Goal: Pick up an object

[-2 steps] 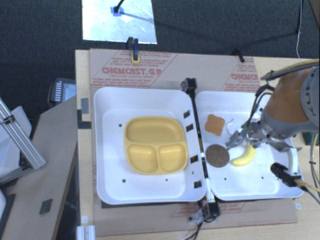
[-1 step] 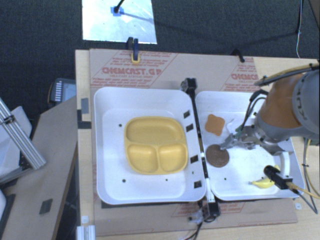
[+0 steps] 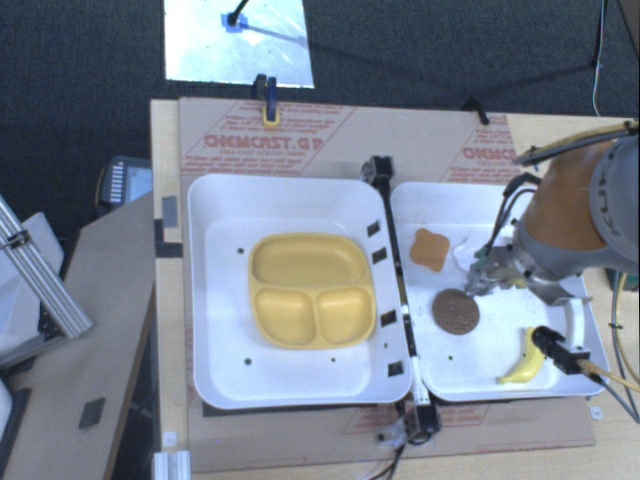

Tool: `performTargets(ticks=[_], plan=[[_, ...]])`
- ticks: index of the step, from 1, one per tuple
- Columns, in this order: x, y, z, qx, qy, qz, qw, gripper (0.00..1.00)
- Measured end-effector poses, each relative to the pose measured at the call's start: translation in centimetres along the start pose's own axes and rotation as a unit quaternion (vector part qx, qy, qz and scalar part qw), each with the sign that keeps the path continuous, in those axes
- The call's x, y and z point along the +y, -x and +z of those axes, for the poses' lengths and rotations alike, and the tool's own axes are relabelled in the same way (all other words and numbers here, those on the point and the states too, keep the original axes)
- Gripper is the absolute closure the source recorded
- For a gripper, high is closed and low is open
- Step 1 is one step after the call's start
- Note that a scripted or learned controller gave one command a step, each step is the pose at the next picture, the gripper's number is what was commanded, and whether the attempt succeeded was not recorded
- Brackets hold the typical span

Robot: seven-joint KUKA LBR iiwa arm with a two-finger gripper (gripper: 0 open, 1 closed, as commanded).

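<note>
Gripper [image 3: 478, 280]: low over the right bin [image 3: 440, 200], at the upper right rim of the brown disc [image 3: 456, 312]; fingertips small and blurred, grasp impossible to tell, nothing visibly held. Body largely masked by grey housing and cables.

Arm [image 3: 585, 213]: grey with orange band, entering from the right, cut off by the frame edge, covering the right bin's far right wall.

Brown disc: flat, round, dark brown, on the right bin's floor near the divider; touching or just beside the gripper tip, contact not resolvable.

Orange-brown piece [image 3: 430, 249]: squarish, flat, above the disc and apart from it.

White item [image 3: 464, 258]: pale against the white floor, just right of the orange-brown piece, outline hard to make out, partly hidden by the gripper.

Banana [image 3: 524, 365]: yellow, curved, near the right bin's front edge; upper end overlapped by a black part [image 3: 553, 348] with cable.

Left bin [image 3: 215, 268]: holding a yellow three-compartment tray [image 3: 307, 289], centred, compartments bare.

Bench surround: cardboard sheet [image 3: 300, 138] with red lettering, yellow clip [image 3: 270, 113] at the back edge.
</note>
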State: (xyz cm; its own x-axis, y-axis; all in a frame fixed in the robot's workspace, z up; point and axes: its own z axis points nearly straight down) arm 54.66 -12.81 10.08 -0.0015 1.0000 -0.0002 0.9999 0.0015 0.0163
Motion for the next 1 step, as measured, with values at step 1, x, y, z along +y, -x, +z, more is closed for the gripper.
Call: performTargets(ticks=[1], plan=[[-0.47,0.44,-6.01,-0.001,-0.005,-0.001,1.0000,1.00]])
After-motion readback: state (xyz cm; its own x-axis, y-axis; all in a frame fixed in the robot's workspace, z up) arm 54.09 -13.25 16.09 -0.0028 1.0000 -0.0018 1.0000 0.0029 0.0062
